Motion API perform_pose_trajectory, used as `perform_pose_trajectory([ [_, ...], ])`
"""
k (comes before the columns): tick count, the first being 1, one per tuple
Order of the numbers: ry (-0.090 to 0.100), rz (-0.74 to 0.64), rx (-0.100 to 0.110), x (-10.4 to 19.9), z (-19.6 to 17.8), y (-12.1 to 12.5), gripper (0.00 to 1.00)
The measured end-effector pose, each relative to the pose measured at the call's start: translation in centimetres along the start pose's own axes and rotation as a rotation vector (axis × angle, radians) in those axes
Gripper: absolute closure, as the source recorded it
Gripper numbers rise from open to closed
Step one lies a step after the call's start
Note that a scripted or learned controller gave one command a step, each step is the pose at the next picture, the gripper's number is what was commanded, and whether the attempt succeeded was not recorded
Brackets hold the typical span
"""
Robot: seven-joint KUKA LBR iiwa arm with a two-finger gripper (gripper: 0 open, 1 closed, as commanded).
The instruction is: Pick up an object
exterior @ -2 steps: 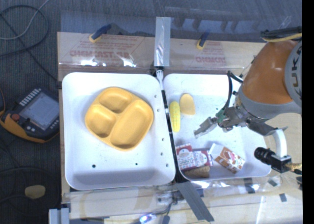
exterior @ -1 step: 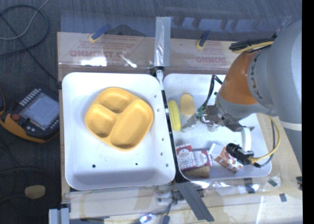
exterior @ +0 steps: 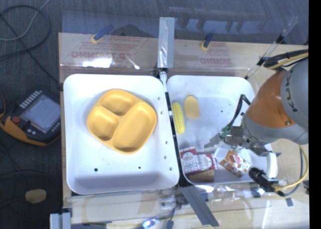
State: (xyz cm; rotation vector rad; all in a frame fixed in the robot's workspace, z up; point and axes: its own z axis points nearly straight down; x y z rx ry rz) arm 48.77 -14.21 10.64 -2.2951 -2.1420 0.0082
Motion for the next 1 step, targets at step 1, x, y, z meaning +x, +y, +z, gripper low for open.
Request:
perform_pose_trajectory([
  [1,0.01,0.31,-0.012,-3.76,1.65,0.3,0.0],
])
